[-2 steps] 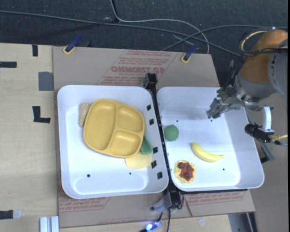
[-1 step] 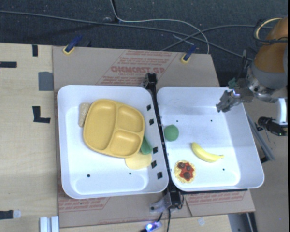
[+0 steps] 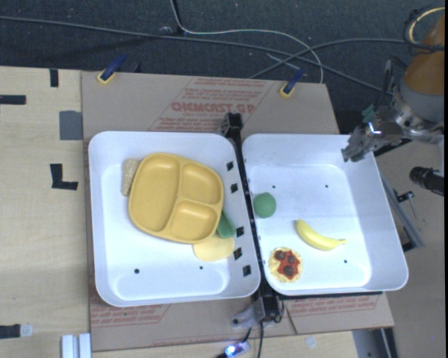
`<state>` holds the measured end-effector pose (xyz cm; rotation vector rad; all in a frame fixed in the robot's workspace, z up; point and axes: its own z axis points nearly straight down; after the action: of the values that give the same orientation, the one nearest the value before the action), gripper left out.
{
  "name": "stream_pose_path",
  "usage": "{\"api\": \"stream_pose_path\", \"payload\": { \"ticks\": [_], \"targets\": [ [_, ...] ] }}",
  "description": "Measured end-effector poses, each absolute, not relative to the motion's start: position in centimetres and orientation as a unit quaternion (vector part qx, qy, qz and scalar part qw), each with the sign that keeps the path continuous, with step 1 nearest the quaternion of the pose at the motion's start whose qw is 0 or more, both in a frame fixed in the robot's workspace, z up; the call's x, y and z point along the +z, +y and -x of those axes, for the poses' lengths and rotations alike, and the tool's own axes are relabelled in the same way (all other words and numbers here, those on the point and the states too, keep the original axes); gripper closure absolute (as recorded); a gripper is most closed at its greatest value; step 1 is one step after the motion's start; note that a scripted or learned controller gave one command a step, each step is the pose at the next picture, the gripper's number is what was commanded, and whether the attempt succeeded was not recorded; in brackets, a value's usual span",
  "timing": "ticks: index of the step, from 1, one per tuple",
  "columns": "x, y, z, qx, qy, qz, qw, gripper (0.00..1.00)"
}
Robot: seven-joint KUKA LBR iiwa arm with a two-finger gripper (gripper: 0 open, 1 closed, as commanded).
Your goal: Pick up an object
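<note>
In the right bin (image 3: 358, 200) lie a green ball (image 3: 265, 204), a yellow banana (image 3: 319, 236) and a small pizza toy with red toppings (image 3: 286, 264). The left bin (image 3: 112, 222) holds a yellow divided plate (image 3: 175, 197) lying over a tan sponge-like piece (image 3: 128, 175), a green item (image 3: 225, 228) and a pale yellow item (image 3: 213, 250). My gripper (image 3: 356, 149) hangs at the right bin's upper right corner, above its rim, far from all the objects. Nothing shows between its tips.
Both bins rest on a cardboard sheet (image 3: 209, 103) held by yellow and blue clamps (image 3: 110, 68). Black clips (image 3: 233, 122) join the bins along the middle. Cables (image 3: 231, 32) run across the dark floor behind. The arm's body (image 3: 425, 73) stands at the right edge.
</note>
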<state>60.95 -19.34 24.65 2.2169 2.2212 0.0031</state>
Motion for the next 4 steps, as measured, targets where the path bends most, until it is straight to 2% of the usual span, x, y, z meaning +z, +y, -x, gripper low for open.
{"api": "stream_pose_path", "payload": {
  "ticks": [2,3,4],
  "targets": [
    [25.8,-9.3,-57.1,-0.0001,0.709,-0.705,-0.001,1.0],
    [24.1,-4.3,-54.7,-0.001,0.709,-0.706,-0.002,1.0],
    [24.6,0.8,-53.1,-0.0004,0.709,-0.705,-0.002,1.0]
  ]
}}
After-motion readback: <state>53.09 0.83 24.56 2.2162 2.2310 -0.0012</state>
